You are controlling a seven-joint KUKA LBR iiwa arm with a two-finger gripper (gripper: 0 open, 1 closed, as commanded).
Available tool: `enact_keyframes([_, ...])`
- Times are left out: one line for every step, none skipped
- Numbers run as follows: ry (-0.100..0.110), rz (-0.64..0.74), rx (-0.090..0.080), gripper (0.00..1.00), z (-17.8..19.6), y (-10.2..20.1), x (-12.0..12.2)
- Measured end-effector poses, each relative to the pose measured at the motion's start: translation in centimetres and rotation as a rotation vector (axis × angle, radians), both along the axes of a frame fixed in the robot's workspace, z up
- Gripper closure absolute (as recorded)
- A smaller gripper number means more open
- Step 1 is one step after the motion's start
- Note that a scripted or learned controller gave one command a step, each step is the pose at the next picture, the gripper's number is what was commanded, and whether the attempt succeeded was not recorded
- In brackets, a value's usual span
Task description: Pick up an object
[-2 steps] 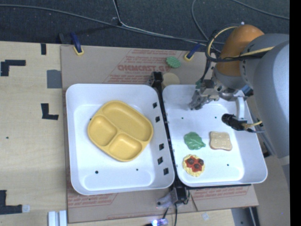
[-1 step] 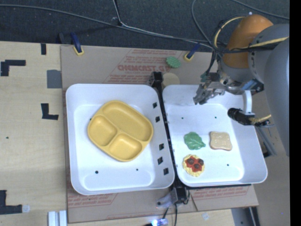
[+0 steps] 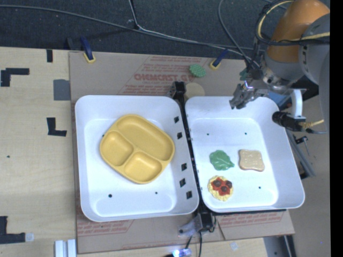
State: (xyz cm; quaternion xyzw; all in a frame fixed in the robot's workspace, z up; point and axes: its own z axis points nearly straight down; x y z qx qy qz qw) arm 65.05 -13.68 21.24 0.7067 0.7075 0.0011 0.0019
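Note:
In the right bin (image 3: 278, 194) lie three toy foods: a green leafy piece (image 3: 221, 159), a tan slice of toast (image 3: 251, 160) and a small round pizza (image 3: 220, 188) with red topping. My gripper (image 3: 240, 100) hangs over the bin's far rim, well above and behind the foods, with nothing seen between its fingers. The arm's orange band (image 3: 295, 20) shows at the upper right.
The left bin (image 3: 86, 143) holds a yellow divided plate (image 3: 137, 148). A small green object (image 3: 197, 70) lies on the cardboard behind the bins. Black clips (image 3: 178, 90) join the bins along the middle. Cables run across the dark floor at the back.

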Motion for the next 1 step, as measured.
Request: enact_keyframes([0.0, 0.0, -0.001, 1.0, 6.23, -0.51, -0.04])
